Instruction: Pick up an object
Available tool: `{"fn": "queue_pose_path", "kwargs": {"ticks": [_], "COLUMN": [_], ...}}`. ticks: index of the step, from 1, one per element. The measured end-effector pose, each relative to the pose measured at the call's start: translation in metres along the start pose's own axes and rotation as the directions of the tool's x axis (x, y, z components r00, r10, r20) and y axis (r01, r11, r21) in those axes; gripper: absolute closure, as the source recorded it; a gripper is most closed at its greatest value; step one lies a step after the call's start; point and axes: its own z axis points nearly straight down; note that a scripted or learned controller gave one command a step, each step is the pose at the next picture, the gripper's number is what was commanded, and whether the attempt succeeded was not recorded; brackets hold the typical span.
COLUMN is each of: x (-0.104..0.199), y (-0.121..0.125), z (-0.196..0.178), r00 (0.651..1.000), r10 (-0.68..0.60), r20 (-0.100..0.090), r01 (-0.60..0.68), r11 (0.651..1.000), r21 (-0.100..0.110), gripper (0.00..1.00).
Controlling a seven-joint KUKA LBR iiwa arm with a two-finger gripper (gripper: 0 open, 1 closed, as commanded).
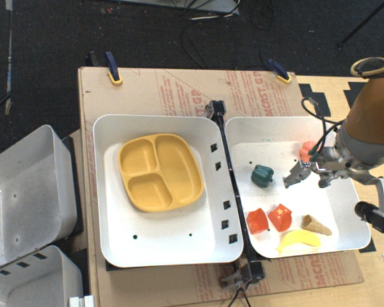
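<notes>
My gripper (309,176) hangs over the right bin (269,133), near its right side, open with nothing between its fingers. A dark green object (263,175) lies to its left. A pink object (306,151) sits just behind the gripper, partly hidden by it. Toward the front of the bin lie two red pieces (258,220) (280,217), a yellow banana (299,240) and a tan cone (316,224).
The left bin (109,190) holds a yellow divided plate (160,171). A black divider (229,184) runs between the two bins. Grey plastic tubs (25,190) stand off the bench at the left. Clamps (113,69) pin the cardboard base at the back.
</notes>
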Motion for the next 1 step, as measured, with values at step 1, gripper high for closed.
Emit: {"fn": "queue_pose_path", "kwargs": {"ticks": [1], "x": [0.0003], "y": [0.0029], "z": [-0.0061], "r00": [1.0], "r10": [-0.003], "r20": [0.002], "r01": [0.003], "r11": [1.0], "r21": [-0.012], "gripper": [0.0]}}
